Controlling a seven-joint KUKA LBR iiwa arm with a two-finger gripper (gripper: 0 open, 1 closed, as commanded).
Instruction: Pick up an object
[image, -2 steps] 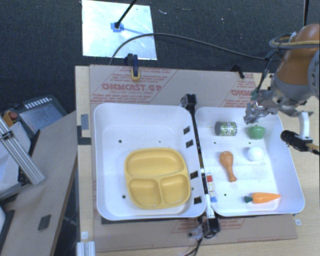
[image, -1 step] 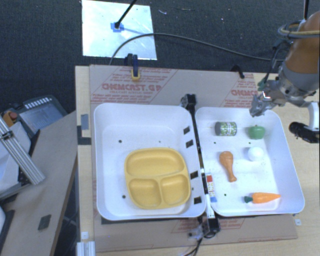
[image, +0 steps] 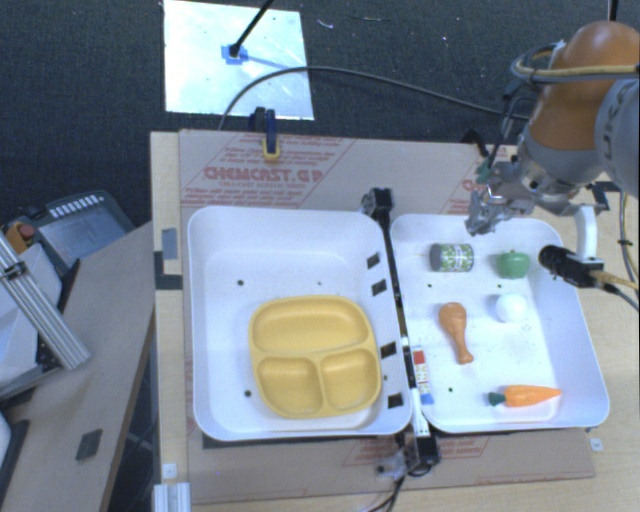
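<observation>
The right bin (image: 560, 345) holds a small green-labelled can (image: 452, 258) lying on its side, a green pepper (image: 513, 264), a white ball (image: 511, 307), a chicken drumstick (image: 456, 328) and an orange carrot (image: 527, 396). My gripper (image: 484, 220) hangs over the bin's far edge, just up and right of the can. Nothing shows between its fingers, and their spacing is too small to read.
The left bin (image: 230, 260) carries a yellow three-compartment plate (image: 314, 354). A black bracket (image: 568, 265) and cables stick in at the right bin's right side. A clamp (image: 378, 203) sits between the bins at the back.
</observation>
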